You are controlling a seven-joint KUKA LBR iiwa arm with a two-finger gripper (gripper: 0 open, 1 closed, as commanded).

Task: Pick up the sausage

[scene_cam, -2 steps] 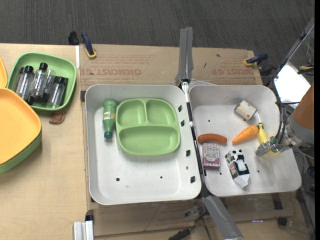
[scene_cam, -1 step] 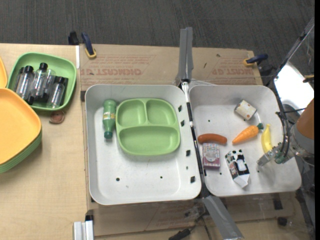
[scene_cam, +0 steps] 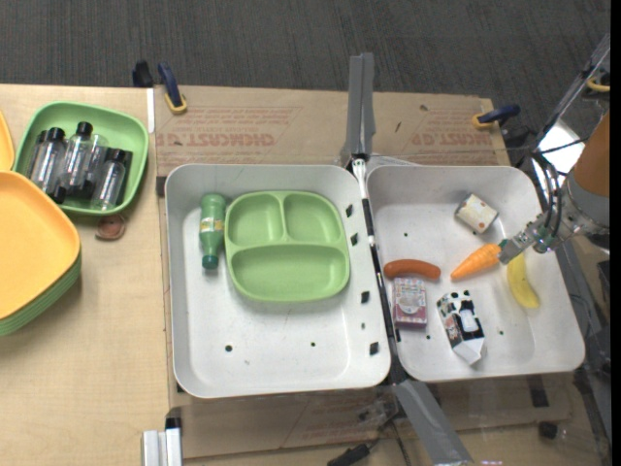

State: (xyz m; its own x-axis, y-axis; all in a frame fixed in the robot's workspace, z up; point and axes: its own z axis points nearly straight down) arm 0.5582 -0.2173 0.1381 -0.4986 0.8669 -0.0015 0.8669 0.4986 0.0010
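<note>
A cardboard-covered bench [scene_cam: 291,129] on grey carpet bears two white bins — the left bin [scene_cam: 194,357] holds a green divided plate [scene_cam: 286,246] with bare floor below it. In the right bin [scene_cam: 427,357], the sausage [scene_cam: 412,269] lies near the left wall, just above a pink card pack [scene_cam: 410,302]. The gripper [scene_cam: 537,237] sits at the right wall beside a carrot [scene_cam: 475,260] — whether it is parted or closed I cannot tell.

You have two white bins: a left bin [scene_cam: 194,357] and a right bin [scene_cam: 543,352]. In the left one you count one green bottle [scene_cam: 212,229] and one green divided tray [scene_cam: 287,245]. In the right one you count one sausage [scene_cam: 412,269], one carrot [scene_cam: 476,260], one banana [scene_cam: 522,283], one pink packet [scene_cam: 409,302], one black-and-white carton [scene_cam: 461,324] and one small pale block [scene_cam: 476,214]. Off to the left you see one green dish [scene_cam: 126,134] holding four dark vials [scene_cam: 80,165], one stack of orange plates [scene_cam: 34,255], and one gripper [scene_cam: 537,236] at the right.
</note>
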